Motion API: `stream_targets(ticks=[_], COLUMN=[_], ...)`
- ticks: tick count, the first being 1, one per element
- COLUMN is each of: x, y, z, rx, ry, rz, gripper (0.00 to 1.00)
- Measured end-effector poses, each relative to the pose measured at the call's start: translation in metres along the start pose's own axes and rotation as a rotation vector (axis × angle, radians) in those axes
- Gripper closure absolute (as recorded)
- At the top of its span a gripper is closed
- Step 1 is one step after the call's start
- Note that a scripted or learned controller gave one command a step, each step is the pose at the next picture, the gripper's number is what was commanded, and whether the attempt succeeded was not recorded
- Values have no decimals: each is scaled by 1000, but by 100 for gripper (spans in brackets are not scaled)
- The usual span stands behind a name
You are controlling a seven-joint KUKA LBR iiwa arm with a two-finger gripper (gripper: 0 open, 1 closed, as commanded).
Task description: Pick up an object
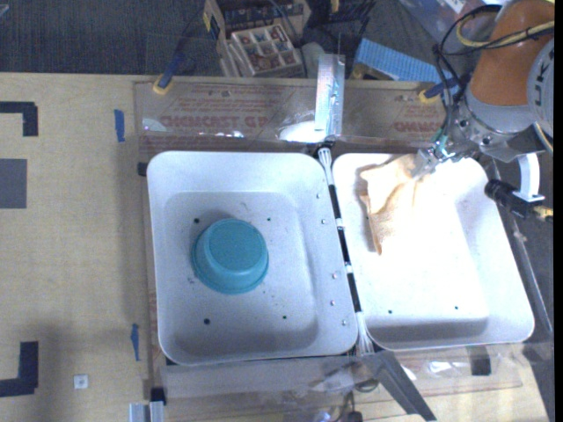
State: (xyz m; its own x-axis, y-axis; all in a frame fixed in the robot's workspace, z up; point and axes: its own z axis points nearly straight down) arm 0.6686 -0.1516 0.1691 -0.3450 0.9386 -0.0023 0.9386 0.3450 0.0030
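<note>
I saw claw (433, 155) at far edge of right bin (493, 319), arm (515, 55) reaching in from right, orange band above wrist. Tan cloth (385, 202) lay crumpled in far-left part of right bin, one corner lifted toward claw tip; I saw cloth meeting fingers there, claw pinched on that corner. Teal bowl (230, 255) sat upside down in middle of left bin (176, 174), well apart from claw. Worktop (62, 236) pale wood
</note>
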Motion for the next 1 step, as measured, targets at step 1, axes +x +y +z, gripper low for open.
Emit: stream_targets(ticks=[1], x=[63], y=[23], z=[-15], rx=[2], ry=[4], rz=[-405], gripper=[100])
